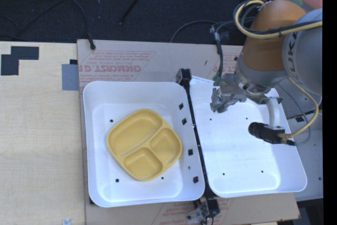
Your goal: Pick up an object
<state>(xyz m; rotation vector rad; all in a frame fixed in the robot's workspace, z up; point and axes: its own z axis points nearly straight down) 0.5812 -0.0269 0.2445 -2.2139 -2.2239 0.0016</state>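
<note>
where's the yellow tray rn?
The yellow tray lies flat in the left white bin, roughly centred, left of the black divider. The gripper is over the right bin, apart from it.

The arm (284, 45) is running off the right edge, and the gripper (221, 100) fingers are perhaps too small to read.
</note>
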